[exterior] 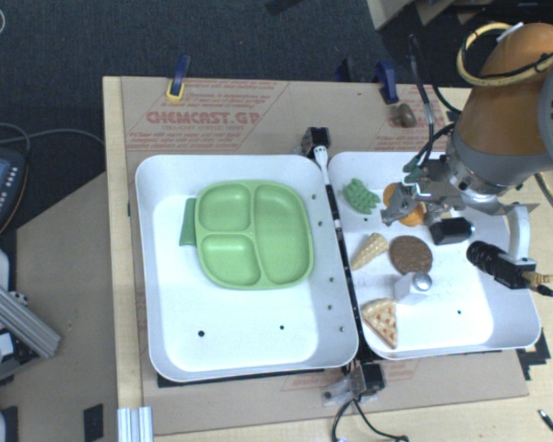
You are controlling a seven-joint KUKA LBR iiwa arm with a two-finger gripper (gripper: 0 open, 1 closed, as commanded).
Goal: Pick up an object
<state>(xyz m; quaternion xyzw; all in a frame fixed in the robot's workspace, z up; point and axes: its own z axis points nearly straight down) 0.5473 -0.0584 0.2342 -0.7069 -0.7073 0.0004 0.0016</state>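
Two shallow white bins sit side by side on the table [258, 109], and the grey-and-orange arm [511, 90] reaches into the right bin [498, 330] from the right edge of the view. Its end effector [407, 203] hangs low over the far part of that bin, directly above a small orange object [412, 215] that peeks out beneath the fingers; whether the fingers are closed on it or merely hovering cannot be told from this angle. Just to the left of the end effector lies a green leafy toy [358, 195]. Nearer the camera from the end effector rests a round brown disc [410, 254], with a pale cone-shaped piece [369, 250] to its left and a small grey knob-like item [418, 284] just beyond the disc toward the viewer. Farther still toward the near rim lies a triangular pizza-slice toy [382, 321]. Well to the left of the end effector, in the left bin [166, 330], a green divided plate [255, 233] lies flat with its three compartments facing up. A blue-and-yellow clamp [177, 80] grips the far left edge of the table.
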